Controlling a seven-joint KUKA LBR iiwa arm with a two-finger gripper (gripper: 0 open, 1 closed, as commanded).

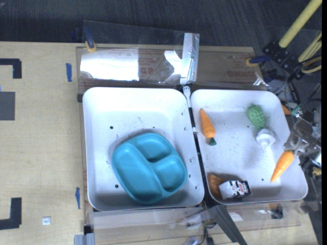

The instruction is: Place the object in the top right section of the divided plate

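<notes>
1. you see two white bins side by side on the counter. the left bin and the right bin touch along the middle.
2. the blue plate lies flat in the left bin, near the front. it has one long part and two small parts.
3. the top right part of the plate is blue and bare.
4. every small thing you could move lies in the right bin, well apart from the plate.
5. the left carrot lies by the bin's left wall. its green end points to the front.
6. the green bumpy thing sits near the back of that bin. a small white thing lies just in front of it, close or touching.
7. the right carrot lies tilted at the bin's right side. its thin tip points to the front left.
8. a little black and white box lies at the front of the right bin. a brown thing is just beside it on the left.
9. the gripper pokes in at the right edge, just above the thick end of the right carrot.
10. you cannot tell if its fingers are apart or together, or if they touch that carrot.
</notes>
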